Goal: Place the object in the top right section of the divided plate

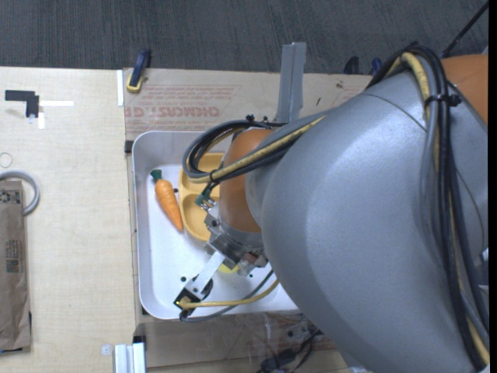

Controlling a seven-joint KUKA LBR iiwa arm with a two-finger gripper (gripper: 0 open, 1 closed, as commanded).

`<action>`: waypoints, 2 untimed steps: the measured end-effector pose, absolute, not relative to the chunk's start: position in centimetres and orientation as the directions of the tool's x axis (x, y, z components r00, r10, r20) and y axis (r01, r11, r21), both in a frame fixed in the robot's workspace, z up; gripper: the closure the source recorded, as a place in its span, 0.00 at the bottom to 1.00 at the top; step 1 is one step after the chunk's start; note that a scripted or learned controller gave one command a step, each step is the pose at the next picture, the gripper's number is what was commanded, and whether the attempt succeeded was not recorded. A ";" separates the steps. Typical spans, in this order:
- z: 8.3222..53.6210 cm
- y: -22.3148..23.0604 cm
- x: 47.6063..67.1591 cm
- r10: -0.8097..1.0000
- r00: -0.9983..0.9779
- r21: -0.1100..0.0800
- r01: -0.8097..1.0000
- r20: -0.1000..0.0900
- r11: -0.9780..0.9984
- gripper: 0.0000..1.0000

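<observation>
a pale worktop carries the white bin [147, 286], and the carrot [168, 201] lies on its floor beside the yellow divided plate [189, 208]. a grasp across its tapered body could slip (whether the hand [229, 249] is apart or together i cannot tell). its long axis runs far-to-near, green top far, tip near.

a brown paper bag [14, 263] lies left of the white bin [159, 270].
</observation>
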State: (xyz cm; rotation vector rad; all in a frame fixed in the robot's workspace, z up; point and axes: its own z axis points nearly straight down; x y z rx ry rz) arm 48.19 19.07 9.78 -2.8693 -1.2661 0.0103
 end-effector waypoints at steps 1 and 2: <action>9.7 19.1 48.0 0.740 0.672 -0.013 0.740 -0.008 -0.672 0.00; 10.6 19.3 48.3 0.741 0.671 -0.009 0.741 0.000 -0.671 1.00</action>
